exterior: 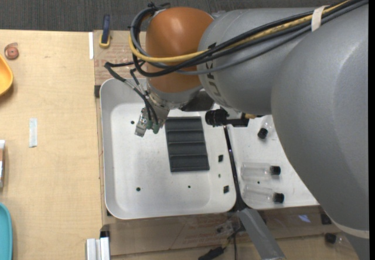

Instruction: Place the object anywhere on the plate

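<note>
The arm's orange band (176,48) hangs over the far edge of the left bin (117,194), with the pincer (144,126) low above the bin floor just left of a black ribbed plate (187,144). I cannot tell how far the pincer is open, or whether it holds anything. In the right bin (293,197) lie two clear vials with black caps (263,170).

Grey arm (281,71), orange band (176,48), yellow and black cables (234,39)
</note>
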`<state>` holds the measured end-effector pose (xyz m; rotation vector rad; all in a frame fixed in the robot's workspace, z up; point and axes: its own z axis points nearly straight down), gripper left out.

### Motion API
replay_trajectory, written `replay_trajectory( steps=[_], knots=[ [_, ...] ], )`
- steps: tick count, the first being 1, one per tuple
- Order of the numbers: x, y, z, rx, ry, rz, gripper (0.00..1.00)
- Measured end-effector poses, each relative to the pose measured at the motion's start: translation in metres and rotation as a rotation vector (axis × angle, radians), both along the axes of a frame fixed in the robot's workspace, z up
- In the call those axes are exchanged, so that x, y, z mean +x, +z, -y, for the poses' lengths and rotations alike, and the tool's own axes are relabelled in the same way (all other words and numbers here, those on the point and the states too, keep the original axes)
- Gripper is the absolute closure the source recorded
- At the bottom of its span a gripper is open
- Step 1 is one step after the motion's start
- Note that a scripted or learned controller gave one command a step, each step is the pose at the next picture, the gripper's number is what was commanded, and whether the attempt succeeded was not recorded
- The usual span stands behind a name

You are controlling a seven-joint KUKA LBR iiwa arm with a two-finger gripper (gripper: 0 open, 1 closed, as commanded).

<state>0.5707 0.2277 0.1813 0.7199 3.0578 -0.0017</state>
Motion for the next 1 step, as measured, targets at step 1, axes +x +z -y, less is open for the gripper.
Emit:
replay_trajectory(
  steps=[1],
  knots=[
    [-0.0103, 0.029, 0.0002, 0.001, 0.006, 0.0, 1.0]
  ],
)
